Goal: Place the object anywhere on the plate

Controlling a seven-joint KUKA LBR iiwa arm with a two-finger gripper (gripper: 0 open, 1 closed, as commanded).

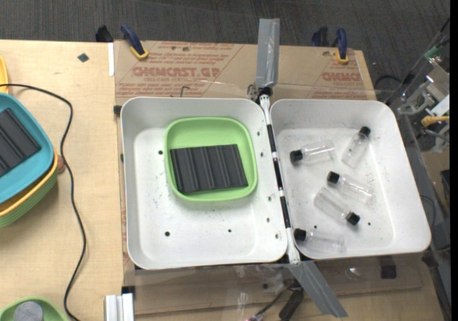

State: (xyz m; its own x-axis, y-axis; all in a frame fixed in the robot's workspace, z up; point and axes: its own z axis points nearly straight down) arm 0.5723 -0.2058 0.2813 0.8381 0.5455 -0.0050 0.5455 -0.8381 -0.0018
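A green square plate [210, 137] with a dark ribbed insert [208, 168] lies in the left white bin [143, 191]. In the right white bin [401, 169] lie several clear plastic vials with black caps: one near the upper left [313, 152], one at the upper right [356, 144], one in the middle [348, 184], one lower [337, 208] and one by the front left corner [317, 240]. All lie on their sides, apart from each other.
A stack of teal and green dishes [21, 162] sits at the left on the wooden bench, with a black cable [71, 169] running past it. Cardboard [186, 66] clamped behind the bins. A grey strip [267, 55] stands at the bins' divide.
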